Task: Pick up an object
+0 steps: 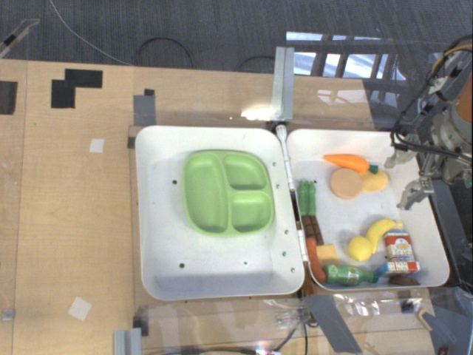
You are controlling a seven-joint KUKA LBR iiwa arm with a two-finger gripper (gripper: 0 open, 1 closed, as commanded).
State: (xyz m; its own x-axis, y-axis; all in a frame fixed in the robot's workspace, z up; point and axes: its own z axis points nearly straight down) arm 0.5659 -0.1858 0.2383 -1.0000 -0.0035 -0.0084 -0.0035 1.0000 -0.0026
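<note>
The right bin [336, 143] holds toy food: an orange carrot [346, 163], a tan round disc [345, 184] with a yellow piece [375, 182] beside it, a banana [383, 230], a lemon [360, 248], a small can with a red label [397, 251] and a green bottle [347, 274] lying along the near wall. My gripper [403, 177] hangs over the bin's right side, just right of the yellow piece. Its fingers [409, 197] stand apart, open, with nothing between them.
A green divided plate [225, 192] lies in the left bin [159, 257]. Along the right bin's left wall lie a green stick [306, 198], a brown bar [312, 230] and an orange block [326, 254]. A metal post [283, 83] stands behind the divide.
</note>
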